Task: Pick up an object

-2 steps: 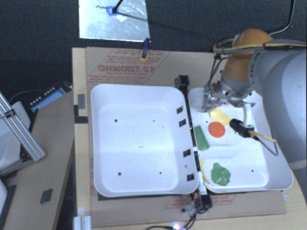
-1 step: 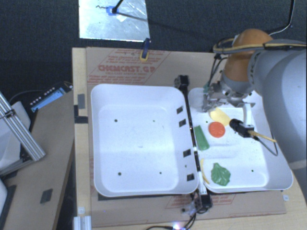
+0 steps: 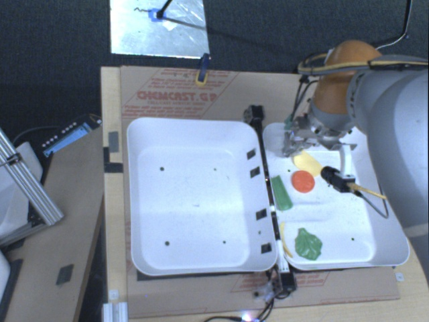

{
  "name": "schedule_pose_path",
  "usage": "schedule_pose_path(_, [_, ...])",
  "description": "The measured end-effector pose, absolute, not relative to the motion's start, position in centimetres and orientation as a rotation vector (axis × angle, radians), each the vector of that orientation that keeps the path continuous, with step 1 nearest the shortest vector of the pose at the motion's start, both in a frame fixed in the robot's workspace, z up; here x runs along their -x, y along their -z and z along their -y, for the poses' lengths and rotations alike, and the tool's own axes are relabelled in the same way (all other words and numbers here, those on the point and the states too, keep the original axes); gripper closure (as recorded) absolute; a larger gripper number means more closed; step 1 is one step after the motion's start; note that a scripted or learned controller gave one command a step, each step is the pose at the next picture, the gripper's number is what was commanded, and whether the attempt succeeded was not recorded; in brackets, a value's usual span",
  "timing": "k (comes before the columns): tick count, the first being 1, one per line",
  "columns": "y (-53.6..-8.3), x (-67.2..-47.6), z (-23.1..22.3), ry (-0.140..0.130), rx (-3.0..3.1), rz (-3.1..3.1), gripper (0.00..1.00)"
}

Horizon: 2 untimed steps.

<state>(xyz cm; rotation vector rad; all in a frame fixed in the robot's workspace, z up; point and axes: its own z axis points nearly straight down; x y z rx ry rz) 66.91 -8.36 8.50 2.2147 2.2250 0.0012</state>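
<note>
Grey with an orange band, the arm (image 3: 385,113) is reaching in from the right, and its tool (image 3: 297,141) is hanging just beyond the orange ball (image 3: 303,182), on the ball's far side. Whether the tool is open, closed or gripping anything I cannot tell, since the wrist is covering that part. A pale yellow piece (image 3: 307,161) is lying between the tool and the orange ball, just beside the ball and close under the tool; whether the tool is touching it is not clear. A green strip (image 3: 281,194) is lying just left of the orange ball and a little nearer the camera, running along the bin wall. A leafy green lump (image 3: 308,244) is sitting well nearer the camera than the orange ball, apart from it. A thin yellow sliver (image 3: 283,239) is lying on that same near side of the orange ball, further left than the lump. All of these are resting in the right bin (image 3: 365,257), with the orange ball lying in its far left part. The left bin (image 3: 194,193) is sitting to the ball's left, its rim meeting the right bin's. Brown card with red print (image 3: 177,94) is lying under both bins on the bench (image 3: 80,200), and a silvery sheet (image 3: 157,19) is lying far beyond the ball
</note>
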Motion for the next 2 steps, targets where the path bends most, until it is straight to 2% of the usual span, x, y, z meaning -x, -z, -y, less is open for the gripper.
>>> schedule_pose_path(2, [-8.50, -66.91, 8.41, -0.001, -2.215, -2.224, 1.00])
